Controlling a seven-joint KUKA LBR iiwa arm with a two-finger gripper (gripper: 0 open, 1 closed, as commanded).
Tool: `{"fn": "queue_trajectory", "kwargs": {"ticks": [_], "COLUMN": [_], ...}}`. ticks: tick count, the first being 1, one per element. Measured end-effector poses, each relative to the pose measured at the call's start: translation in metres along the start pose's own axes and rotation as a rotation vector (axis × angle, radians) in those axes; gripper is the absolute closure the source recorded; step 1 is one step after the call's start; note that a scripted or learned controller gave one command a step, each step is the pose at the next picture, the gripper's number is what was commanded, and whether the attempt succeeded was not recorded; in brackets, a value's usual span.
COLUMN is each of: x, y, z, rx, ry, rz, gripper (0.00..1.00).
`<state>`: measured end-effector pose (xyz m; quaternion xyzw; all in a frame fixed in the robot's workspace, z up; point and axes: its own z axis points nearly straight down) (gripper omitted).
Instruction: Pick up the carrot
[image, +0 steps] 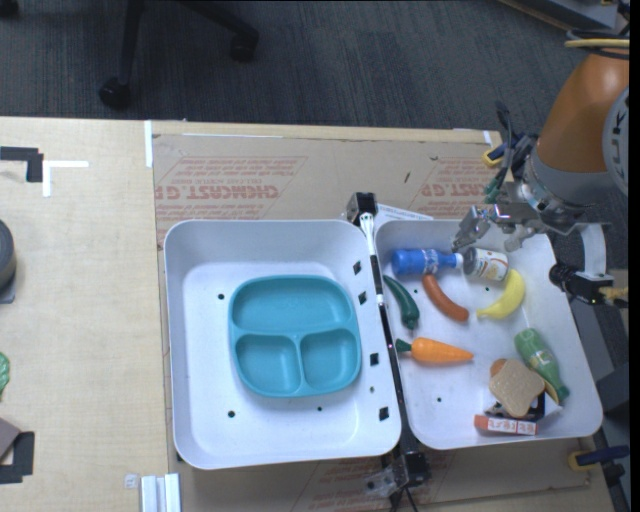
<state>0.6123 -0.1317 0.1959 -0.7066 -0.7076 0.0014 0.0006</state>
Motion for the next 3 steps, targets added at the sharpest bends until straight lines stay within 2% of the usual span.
{"fn": "queue_trajectory", "kwargs": {"ticks": [1, 2, 3], "x": [0.018, 0.037, 0.036], "y": [-0.089, -0.134, -0.133], "z": [0.105, 0.105, 0.096], "rx": [0.000, 0.000, -0.002], "ry": [0.001, 0.002, 0.002], "rz": [-0.024, 0.098, 0.102], "gripper": [0.00, 0.00, 1.00]}}
